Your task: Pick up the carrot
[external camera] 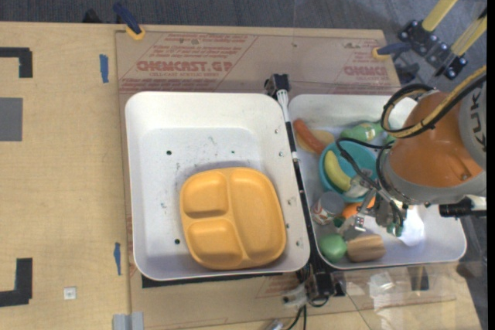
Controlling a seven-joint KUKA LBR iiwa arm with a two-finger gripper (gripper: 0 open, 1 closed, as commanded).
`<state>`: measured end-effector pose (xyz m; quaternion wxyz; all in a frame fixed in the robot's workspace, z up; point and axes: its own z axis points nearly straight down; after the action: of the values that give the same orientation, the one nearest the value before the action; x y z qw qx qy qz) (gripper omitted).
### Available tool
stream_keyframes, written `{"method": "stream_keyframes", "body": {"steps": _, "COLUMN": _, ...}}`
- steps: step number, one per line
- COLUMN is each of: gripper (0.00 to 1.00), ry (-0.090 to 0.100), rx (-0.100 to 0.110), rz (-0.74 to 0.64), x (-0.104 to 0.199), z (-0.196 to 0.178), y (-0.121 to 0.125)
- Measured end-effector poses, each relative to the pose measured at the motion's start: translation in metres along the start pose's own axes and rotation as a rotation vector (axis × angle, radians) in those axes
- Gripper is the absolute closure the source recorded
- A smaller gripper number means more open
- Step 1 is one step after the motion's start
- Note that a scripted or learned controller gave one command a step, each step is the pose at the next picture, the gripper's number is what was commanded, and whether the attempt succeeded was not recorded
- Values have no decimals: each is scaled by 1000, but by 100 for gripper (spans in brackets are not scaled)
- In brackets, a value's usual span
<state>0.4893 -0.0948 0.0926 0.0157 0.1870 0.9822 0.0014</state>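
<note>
The carrot (311,137), an orange tapered piece, lies near the back left corner of the right bin (445,247), against the bin's left wall. My gripper (358,218) hangs low over the front middle of that bin, well in front of the carrot and to its right. It sits among a clutter of toys, with a small orange piece (351,209) right beside it. The arm's orange band (433,151) covers the bin's right half.
A teal bowl (349,158) with a yellow banana (335,168) sits just right of the carrot. A grey can (329,205), a green round toy (332,246) and a brown bread-like piece (365,248) lie near the gripper. The left bin (155,135) holds a yellow divided plate (232,216).
</note>
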Motion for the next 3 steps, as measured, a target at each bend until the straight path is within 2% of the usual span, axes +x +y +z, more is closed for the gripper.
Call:
{"method": "stream_keyframes", "body": {"steps": 1, "gripper": 100, "ry": -15, "rx": -1, "rz": -1, "x": -5, "z": -13, "y": 1}}
{"method": "stream_keyframes", "body": {"steps": 2, "gripper": 100, "ry": -3, "rx": 0, "rz": -332, "x": -18, "z": -2, "y": -45}}
{"method": "stream_keyframes", "body": {"steps": 3, "gripper": 100, "ry": -1, "rx": -18, "rz": -593, "x": -36, "z": -1, "y": -80}}
